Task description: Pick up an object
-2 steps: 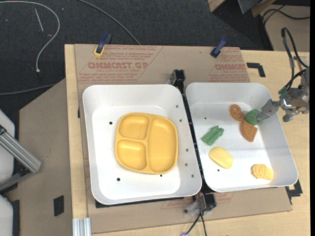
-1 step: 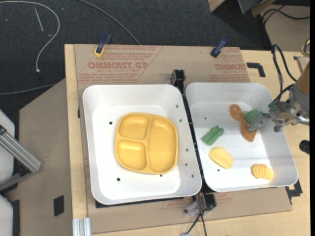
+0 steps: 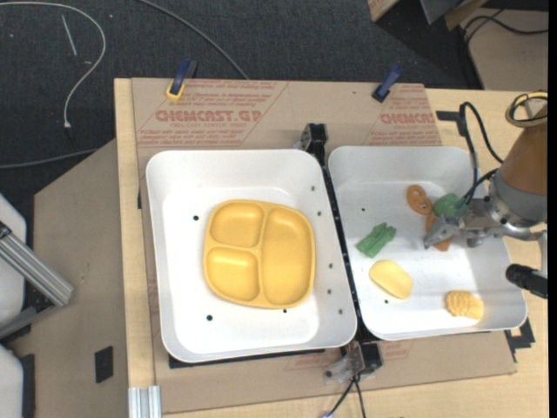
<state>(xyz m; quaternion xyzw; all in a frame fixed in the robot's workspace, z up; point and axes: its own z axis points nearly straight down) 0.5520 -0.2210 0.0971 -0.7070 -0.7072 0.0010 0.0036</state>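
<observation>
The gripper sits low in the right bin, at the right-middle of the frame, the arm reaching in from the right edge. Its tip is down among a tight cluster: a brown piece just above and left, a green piece touching or overlapping the tip, and a bit of orange-brown just beneath it. Whether the hand is spread, pressed together or pinching anything I cannot tell; the tip is dark and blurred against those pieces. Three other candidates lie apart from it: a green block toward the bin's left-centre, a yellow lump below that, and a corn cob at the lower right. The left bin bears a yellow tray, well away from the action. The likely trouble is the crowding: with two or three small things touching under the tip, the grasp could close on an edge, squeeze one out sideways, or drag a neighbour up and drop it. Lifting before a firm hold would come up empty.
</observation>
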